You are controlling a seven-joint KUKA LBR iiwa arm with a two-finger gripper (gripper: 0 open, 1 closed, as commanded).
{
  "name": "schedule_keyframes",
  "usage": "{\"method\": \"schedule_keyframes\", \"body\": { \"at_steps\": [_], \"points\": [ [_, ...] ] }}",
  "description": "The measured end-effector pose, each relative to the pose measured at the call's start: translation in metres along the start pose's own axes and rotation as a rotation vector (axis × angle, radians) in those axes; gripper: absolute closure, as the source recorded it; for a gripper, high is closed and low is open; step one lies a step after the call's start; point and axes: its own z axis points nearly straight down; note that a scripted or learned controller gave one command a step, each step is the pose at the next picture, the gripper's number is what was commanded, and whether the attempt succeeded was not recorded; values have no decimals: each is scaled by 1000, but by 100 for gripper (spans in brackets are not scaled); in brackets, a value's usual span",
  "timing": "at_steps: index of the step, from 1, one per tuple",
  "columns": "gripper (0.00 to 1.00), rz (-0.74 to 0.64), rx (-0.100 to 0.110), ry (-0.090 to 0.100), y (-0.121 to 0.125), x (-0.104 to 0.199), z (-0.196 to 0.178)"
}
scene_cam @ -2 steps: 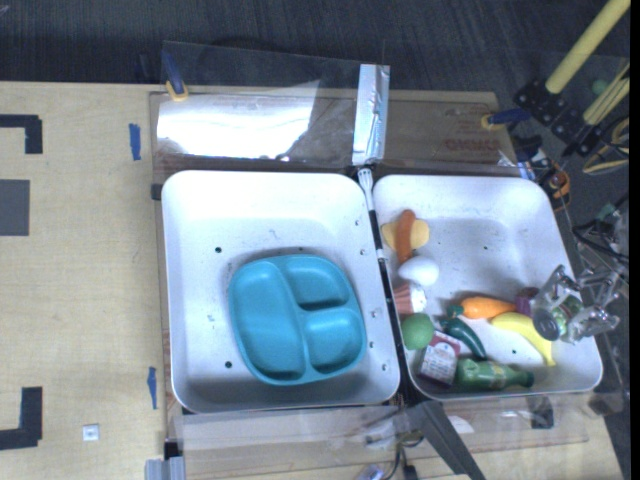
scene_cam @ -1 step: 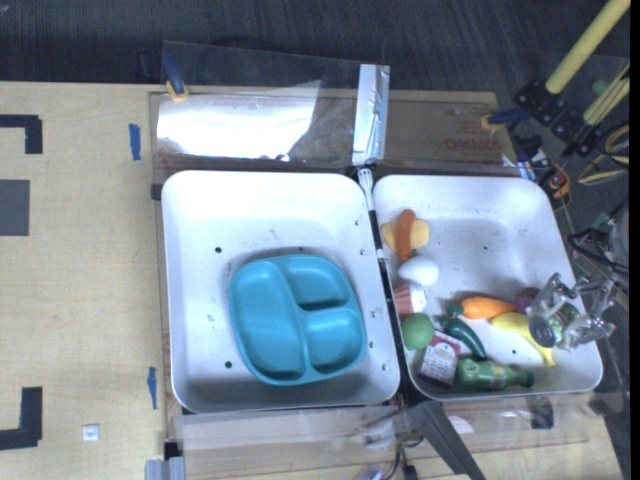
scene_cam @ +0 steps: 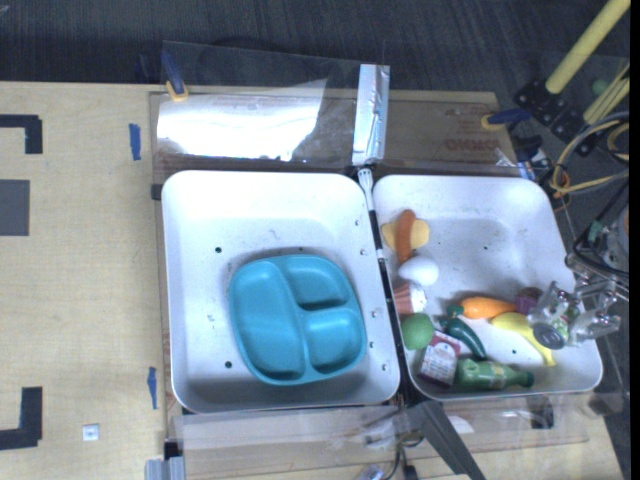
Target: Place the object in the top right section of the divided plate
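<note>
A blue divided plate (scene_cam: 297,317) lies in the left white bin (scene_cam: 200,208), with one long section on its left and two smaller ones on its right; nothing lies in any of them. My gripper (scene_cam: 556,320) hangs low over the right end of the right bin (scene_cam: 480,203). It is just right of a yellow toy fruit (scene_cam: 518,332) and an orange carrot (scene_cam: 484,307). I see nothing clearly held between its metal parts.
The right bin holds several toy foods: an orange-and-yellow piece (scene_cam: 405,233), a white egg (scene_cam: 420,271), a green lime (scene_cam: 416,330), a dark green pepper (scene_cam: 463,336), a red-and-white packet (scene_cam: 438,360) and a green bottle (scene_cam: 492,374). Cables hang at the right.
</note>
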Motion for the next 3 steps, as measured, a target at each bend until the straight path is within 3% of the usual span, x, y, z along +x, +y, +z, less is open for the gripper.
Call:
{"method": "schedule_keyframes", "body": {
  "at_steps": [3],
  "points": [
    [100,-530,-1,-1,8,5,-9]
  ]
}}
